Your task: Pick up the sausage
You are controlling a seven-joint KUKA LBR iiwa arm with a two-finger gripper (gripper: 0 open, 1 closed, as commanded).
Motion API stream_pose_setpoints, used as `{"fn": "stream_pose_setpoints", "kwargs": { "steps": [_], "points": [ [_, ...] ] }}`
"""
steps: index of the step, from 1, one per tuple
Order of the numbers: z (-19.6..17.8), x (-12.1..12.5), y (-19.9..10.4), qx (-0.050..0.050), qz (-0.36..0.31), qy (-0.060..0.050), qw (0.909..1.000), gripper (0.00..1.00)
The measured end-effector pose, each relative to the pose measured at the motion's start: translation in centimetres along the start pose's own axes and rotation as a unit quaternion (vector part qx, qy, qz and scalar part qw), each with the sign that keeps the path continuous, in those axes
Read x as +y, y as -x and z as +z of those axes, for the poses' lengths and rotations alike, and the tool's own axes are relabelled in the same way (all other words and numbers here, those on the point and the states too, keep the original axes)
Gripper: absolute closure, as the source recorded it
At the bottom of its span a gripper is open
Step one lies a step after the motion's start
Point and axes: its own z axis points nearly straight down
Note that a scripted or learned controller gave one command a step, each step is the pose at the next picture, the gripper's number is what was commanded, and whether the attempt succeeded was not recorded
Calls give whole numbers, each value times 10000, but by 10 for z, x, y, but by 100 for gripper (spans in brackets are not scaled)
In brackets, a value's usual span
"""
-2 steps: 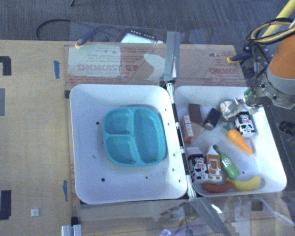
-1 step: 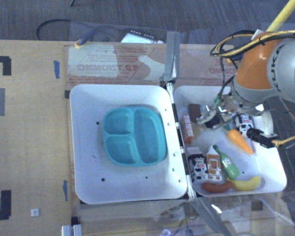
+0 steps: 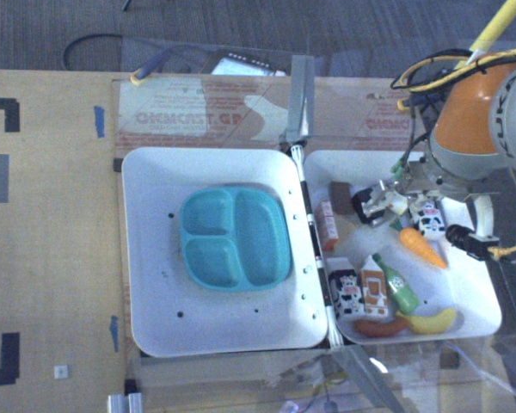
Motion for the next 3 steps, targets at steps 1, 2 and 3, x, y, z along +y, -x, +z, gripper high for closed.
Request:
{"fn": "stream_pose_setpoints", "kwargs": {
  "steps": [1,2,3],
  "points": [
    [46,18,-36,-3,753,11,9972,0],
    [-51,-30,-51,-2,1075,-12,9942,0],
    [40,-8,-21,1,1046,-8,9945,0]
  ]
}}
